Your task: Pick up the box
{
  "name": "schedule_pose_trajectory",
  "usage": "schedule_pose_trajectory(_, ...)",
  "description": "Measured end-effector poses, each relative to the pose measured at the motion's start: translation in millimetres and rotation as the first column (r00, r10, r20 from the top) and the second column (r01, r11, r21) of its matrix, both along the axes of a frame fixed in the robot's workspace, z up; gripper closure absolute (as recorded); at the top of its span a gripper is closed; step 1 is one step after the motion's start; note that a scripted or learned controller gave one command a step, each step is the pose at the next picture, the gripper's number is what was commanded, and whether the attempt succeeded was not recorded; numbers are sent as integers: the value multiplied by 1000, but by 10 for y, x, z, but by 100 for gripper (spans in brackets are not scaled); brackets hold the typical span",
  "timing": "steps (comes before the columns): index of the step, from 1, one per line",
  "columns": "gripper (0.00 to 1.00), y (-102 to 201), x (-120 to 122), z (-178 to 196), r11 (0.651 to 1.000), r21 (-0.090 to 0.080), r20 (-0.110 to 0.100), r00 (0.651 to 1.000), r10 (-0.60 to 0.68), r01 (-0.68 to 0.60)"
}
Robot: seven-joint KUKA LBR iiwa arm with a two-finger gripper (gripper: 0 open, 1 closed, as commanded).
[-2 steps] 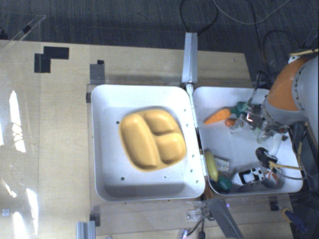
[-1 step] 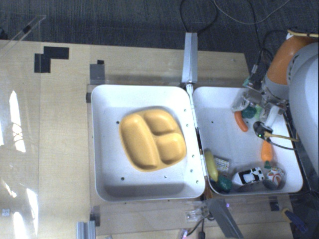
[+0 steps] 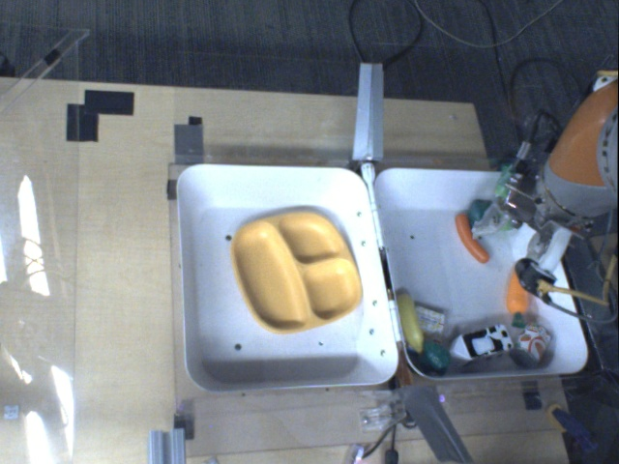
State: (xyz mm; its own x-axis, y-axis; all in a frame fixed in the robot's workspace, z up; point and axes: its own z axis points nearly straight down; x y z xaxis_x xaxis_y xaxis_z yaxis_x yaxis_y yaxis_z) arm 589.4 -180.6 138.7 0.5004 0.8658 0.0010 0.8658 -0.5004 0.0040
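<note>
A small black-and-white box (image 3: 486, 340) lies near the front edge of the right bin (image 3: 426, 211), among other small items. My gripper (image 3: 522, 228) hangs over the right side of that bin, below the grey wrist and the orange band (image 3: 590, 143). It is behind the box and well apart from it. Nothing of the box is under the gripper.
The left bin (image 3: 203, 356) holds a yellow three-part plate (image 3: 295, 269). In the right bin lie an orange carrot-like piece (image 3: 472, 240), a yellow item (image 3: 411, 323), a teal item (image 3: 435, 358), another orange piece (image 3: 518, 294) and a grey round item (image 3: 533, 347) beside the box. Cables (image 3: 387, 27) run behind the bins.
</note>
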Motion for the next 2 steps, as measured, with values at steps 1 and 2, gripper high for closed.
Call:
schedule_pose_trajectory(1,100,21,19,109,1000,-1,3,1000,8,-8)
schedule_pose_trajectory(2,100,-67,-715,-492,998,4,7,998,-60,60)
